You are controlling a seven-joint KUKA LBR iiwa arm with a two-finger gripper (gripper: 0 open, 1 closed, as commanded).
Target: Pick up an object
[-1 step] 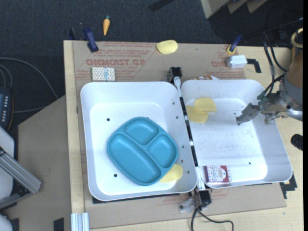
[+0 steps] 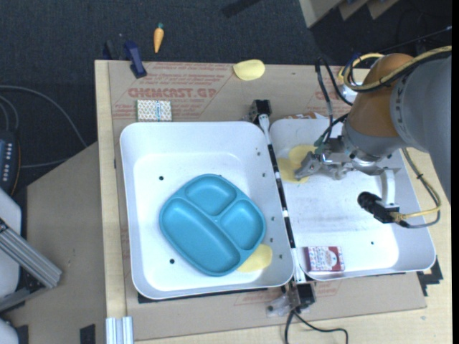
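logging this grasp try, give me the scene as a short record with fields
left bin: blue divided plate, pale yellow piece at its lower right edge
right bin: yellow object at upper left, small red and white packet at near edge
gripper: over the right bin, right beside the yellow object
bench outside bins: yellow object, small patterned packet

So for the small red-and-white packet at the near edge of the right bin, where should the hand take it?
The packet appears to lie flat near the right bin's front rim. Probably best to come straight down and pinch across its shorter span, from its far edge to its near one; the rim close by leaves little room there, so a side approach looks blocked.
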